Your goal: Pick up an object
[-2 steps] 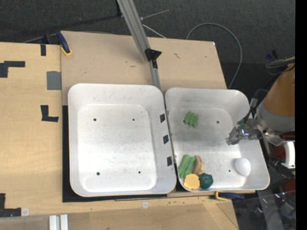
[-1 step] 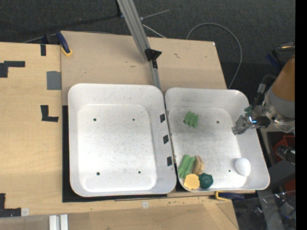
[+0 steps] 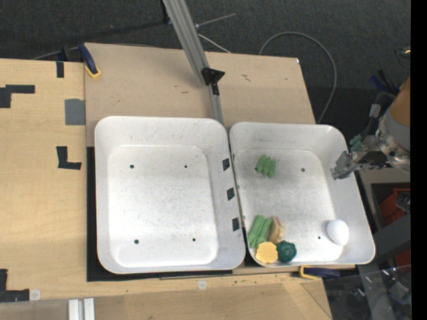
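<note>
The right bin (image 3: pixel 313 135) holds a small green ridged piece (image 3: pixel 265 167) near its middle top. In its front left corner lie a green pod-shaped item (image 3: pixel 257 231), a tan piece (image 3: pixel 275 229), a yellow round object (image 3: pixel 267 252) and a dark teal object (image 3: pixel 286 251). A white ball (image 3: pixel 337 232) rests at the front right. My gripper (image 3: pixel 345 166) hangs at the right rim of this bin, well apart from all the objects, with nothing seen in it.
The left bin (image 3: pixel 160 192) sits beside the right one, joined by black clips (image 3: pixel 231 193). A slanted metal pole (image 3: pixel 190 35) rises from behind the bins. The wooden bench (image 3: pixel 40 179) extends to the left, with black tape marks.
</note>
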Controlling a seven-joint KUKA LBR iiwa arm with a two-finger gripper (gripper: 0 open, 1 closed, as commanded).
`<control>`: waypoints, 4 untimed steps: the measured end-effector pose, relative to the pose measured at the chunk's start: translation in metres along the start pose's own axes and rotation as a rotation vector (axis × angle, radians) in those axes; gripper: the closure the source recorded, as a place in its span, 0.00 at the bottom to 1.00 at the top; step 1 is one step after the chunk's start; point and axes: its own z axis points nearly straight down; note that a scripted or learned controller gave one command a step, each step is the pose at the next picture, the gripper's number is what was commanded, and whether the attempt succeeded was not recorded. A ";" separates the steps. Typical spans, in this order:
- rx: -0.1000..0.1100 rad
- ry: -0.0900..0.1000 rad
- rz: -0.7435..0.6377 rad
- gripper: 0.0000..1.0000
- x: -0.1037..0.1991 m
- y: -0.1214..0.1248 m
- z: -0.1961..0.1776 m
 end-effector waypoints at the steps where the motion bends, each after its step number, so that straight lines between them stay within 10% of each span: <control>1: 0.004 0.003 -0.005 1.00 0.051 0.013 -0.007; 4: 0.004 0.003 -0.005 1.00 0.203 0.058 0.002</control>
